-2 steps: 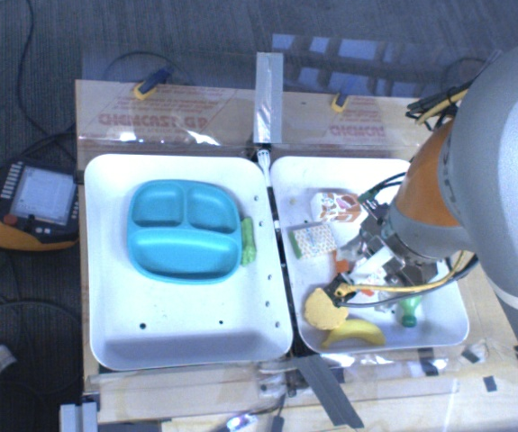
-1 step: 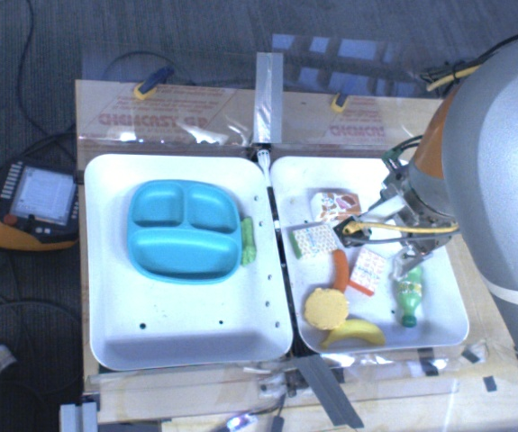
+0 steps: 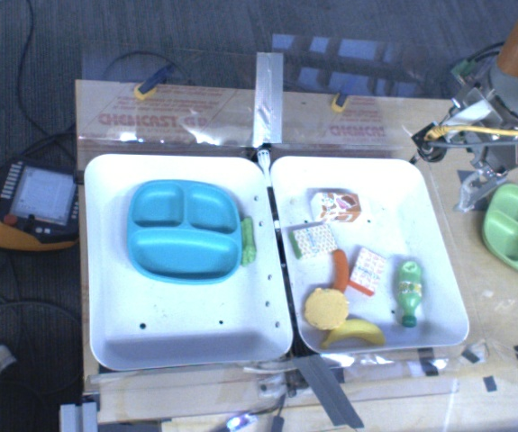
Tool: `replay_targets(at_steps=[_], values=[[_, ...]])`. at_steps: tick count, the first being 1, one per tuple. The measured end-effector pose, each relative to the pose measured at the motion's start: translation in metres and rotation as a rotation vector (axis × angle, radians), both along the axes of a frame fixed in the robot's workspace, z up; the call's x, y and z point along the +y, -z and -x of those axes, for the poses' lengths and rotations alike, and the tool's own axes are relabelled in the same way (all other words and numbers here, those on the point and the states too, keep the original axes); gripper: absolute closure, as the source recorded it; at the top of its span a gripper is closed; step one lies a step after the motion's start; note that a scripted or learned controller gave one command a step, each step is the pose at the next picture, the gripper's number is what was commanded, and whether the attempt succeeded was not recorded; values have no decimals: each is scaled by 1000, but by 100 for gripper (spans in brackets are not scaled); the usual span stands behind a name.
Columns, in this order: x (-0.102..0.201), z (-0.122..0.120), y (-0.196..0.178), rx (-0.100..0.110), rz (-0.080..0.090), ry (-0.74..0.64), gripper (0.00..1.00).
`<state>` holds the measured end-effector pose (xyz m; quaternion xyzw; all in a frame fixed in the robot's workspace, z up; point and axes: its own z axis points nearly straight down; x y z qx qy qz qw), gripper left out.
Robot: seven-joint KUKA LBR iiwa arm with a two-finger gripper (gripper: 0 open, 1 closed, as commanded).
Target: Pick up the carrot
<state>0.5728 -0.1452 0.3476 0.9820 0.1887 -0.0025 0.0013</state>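
Gripper (image 3: pixel 475 165) state hard to tell, probably off right; best lowered straight over carrot (image 3: pixel 340 269), clear of biscuit (image 3: pixel 327 309) and packet (image 3: pixel 368 271).

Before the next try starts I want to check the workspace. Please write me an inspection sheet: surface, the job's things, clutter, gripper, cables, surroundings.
Surface: bench with two white bins, left bin and right bin, side by side.
Job's things: carrot lies in the right bin, between the patterned packet and the red-and-white packet, its lower end at the yellow round item.
Clutter: banana, green bottle, white carton in the right bin; blue divided plate and a green item in the left bin.
Gripper: at the upper right, outside the bins; fingers not readable.
Cables: yellow cable by the arm; dark cables on the floor.
Surroundings: handheld pendant on the floor; green object on the bench.
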Motion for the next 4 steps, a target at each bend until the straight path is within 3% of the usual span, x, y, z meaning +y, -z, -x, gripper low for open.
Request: replay_targets(at_steps=[1, 2, 3, 4], values=[[0, 0, 0, 1, 0, 0, 0], [-55, 46, 101, 3, -1, 145, 0], [-79, 69, 24, 0, -1, 89, 0], [-78, 87, 136, 3, -6, 61, 0]])
